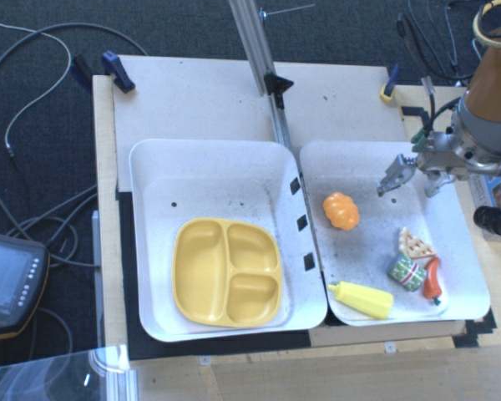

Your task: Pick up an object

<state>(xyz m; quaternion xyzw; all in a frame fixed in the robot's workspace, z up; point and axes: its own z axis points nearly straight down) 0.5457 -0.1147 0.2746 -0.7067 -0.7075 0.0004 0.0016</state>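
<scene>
My gripper (411, 176) hangs spread and empty, up-right of the small round orange plastic pumpkin (341, 210) (light, stiff, likely slippery); I'd pinch its widest middle.

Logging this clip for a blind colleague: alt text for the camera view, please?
The gripper hangs over the right bin, holding nothing, above a pumpkin, waffle, green block, carrot and yellow bottle. The left bin holds a yellow tray.
</scene>
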